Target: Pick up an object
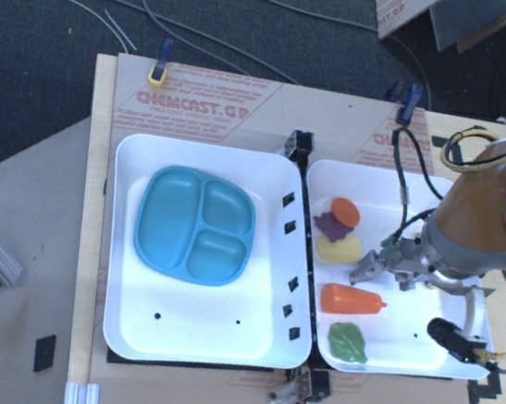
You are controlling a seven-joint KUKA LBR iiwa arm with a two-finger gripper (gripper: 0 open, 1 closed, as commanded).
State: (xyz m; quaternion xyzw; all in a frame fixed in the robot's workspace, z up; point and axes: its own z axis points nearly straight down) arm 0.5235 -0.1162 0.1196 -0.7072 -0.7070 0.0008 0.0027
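The right bin (419, 350) holds several toy foods. An orange piece (346, 210), a purple piece (329, 224) and a yellow piece (338, 249) cluster at its far left. An orange carrot-shaped piece (351, 300) lies in front of them, and a green piece (347, 341) sits near the front wall. My gripper (387, 273) hangs over the middle of this bin, just above and right of the carrot-shaped piece. Its fingers stand open with nothing between them.
A blue divided plate (196, 226) lies in the left bin (207, 330). A black divider with clips (298, 249) runs between the bins. A black part (453, 338) juts over the right bin's front right. Cables trail behind the arm.
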